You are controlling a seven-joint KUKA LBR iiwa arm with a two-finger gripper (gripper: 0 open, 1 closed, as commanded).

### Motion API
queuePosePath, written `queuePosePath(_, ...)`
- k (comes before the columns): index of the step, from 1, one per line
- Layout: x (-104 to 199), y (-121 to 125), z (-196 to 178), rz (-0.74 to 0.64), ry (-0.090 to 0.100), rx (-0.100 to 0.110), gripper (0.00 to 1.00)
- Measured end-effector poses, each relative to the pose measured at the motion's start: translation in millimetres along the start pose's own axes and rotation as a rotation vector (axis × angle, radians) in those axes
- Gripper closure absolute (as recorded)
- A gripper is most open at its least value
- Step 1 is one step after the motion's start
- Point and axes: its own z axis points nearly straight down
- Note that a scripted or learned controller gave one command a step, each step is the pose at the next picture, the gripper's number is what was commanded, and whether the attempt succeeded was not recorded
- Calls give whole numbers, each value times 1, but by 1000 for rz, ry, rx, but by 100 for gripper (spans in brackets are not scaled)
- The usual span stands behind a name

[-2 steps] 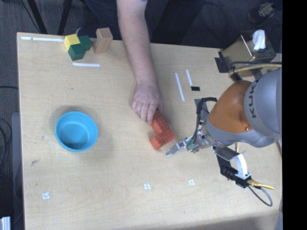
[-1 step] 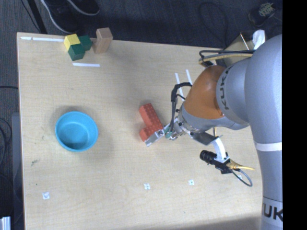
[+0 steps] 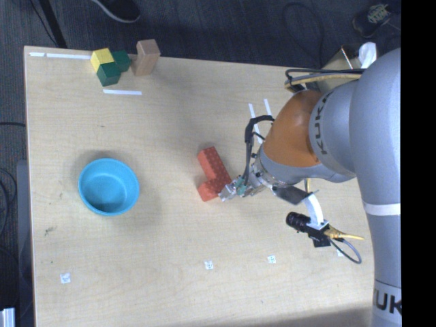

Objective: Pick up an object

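Where hand (image 3: 231,191) meets red block (image 3: 213,174) — touching | grip state — cannot tell

Tabletop (image 3: 170,251) layout, clock positions taken from its centre. Bowl (image 3: 109,186) at 9 o'clock, well apart from everything else. L-shaped block (image 3: 212,173) near centre, lying flat. Tool (image 3: 231,191) just beside the block's 4 o'clock end; contact cannot be told. Arm (image 3: 327,135) comes in from 3 o'clock. Cluster at 11 o'clock, by the far edge: two cubes (image 3: 109,65) touching, a third block (image 3: 146,56) just beside them at their 3 o'clock.
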Motion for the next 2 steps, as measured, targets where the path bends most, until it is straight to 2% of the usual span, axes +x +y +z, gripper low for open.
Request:
queuePosePath(1, 64, 86, -92, 53, -2, -4, 100)
queuePosePath(2, 64, 86, -92, 54, -2, -3, 0)
